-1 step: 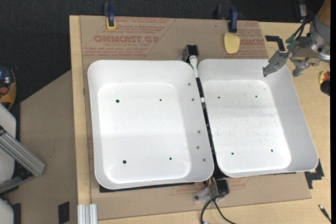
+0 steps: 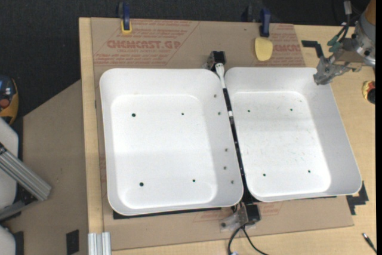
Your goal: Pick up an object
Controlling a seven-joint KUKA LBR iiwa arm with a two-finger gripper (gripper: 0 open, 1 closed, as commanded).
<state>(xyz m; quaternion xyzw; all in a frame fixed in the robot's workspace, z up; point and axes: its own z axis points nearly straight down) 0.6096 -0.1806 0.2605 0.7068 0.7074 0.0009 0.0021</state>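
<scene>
My gripper [image 2: 324, 73] hangs over the far right corner of the right bin [image 2: 334, 128], at the end of the grey arm that comes in from the right. It is small and partly blurred against the bin's rim. Both the left bin [image 2: 110, 128] and the right bin show white floors with a few small dark dots. A pale yellow piece [image 2: 263, 48] lies on the cardboard behind the right bin, left of my gripper and outside both bins.
The bins sit side by side on a brown cardboard sheet [image 2: 179, 39]. Blue clamps [image 2: 124, 11] [image 2: 264, 20] hold its far edge. A black bar [image 2: 227, 104] runs between the bins. Cables trail at the front [image 2: 242, 224].
</scene>
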